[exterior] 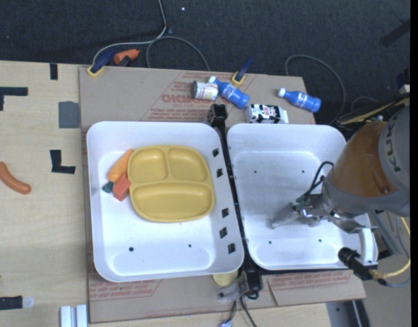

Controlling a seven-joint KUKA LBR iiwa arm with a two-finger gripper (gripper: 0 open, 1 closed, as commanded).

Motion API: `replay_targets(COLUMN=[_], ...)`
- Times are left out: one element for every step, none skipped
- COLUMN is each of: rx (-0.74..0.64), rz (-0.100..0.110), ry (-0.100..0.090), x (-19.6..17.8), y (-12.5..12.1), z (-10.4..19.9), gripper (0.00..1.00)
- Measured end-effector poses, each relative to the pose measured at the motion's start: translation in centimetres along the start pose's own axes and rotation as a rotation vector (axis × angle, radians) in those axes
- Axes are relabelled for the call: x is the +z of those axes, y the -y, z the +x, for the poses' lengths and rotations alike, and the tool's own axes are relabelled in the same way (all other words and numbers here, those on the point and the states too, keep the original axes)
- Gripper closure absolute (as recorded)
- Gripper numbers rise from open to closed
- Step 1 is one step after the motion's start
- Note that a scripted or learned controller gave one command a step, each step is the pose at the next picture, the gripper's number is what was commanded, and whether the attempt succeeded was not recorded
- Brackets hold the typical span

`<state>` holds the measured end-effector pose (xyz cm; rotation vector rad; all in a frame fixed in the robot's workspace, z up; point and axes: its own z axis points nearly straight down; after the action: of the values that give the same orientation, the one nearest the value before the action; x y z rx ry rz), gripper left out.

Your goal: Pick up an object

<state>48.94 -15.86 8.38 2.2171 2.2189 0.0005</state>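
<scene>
The gripper (280, 219) hung low in the right bin (284, 157), finger spread indiscernible; the yellow plate (171, 183) and carrot (118, 167) lay well left.

Yellow plate and carrot in the left bin

A yellow three-compartment plate (171, 182) lies flat in the upper middle of the left bin (161, 261). An orange toy carrot (118, 167) lies tilted, touching the plate's left edge, with a small red and green piece just below it.
</scene>
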Motion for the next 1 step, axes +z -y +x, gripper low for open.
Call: replay_targets(rx=[-0.008], rz=[-0.004], ry=[-0.004], x=[-3.39], y=[-8.39], z=[4.93], gripper=[0.0])
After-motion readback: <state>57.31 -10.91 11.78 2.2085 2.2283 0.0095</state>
